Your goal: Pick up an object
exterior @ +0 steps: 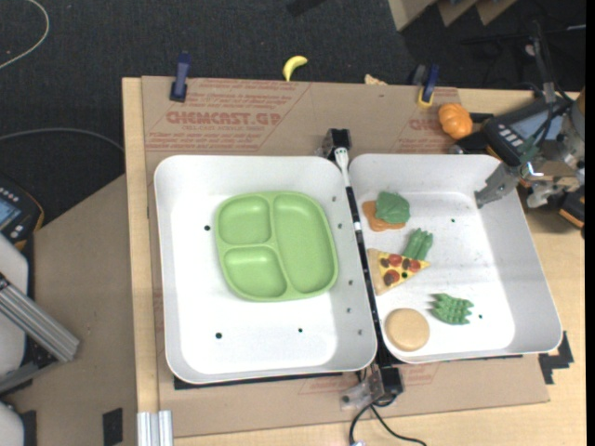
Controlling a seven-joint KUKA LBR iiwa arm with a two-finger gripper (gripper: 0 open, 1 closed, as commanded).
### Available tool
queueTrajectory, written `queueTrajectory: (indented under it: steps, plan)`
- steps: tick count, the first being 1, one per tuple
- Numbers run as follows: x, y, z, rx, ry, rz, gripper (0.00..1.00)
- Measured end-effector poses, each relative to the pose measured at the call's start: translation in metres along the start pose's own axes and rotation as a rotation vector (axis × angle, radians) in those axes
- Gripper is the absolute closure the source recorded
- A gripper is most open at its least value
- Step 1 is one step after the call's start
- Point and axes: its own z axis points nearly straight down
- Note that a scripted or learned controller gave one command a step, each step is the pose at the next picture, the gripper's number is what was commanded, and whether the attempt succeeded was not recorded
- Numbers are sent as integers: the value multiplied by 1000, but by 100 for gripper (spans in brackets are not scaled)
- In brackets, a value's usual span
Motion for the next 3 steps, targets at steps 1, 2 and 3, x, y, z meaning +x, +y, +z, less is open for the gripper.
queueTrajectory:
  steps: [1, 2, 3]
  plan:
    - [0, 1, -11, -4, -2, -1, 100]
    - [-41, -21, -196, -20, -10, 3, 100]
    - [-17, -51, -107, 7, 3, 1, 100]
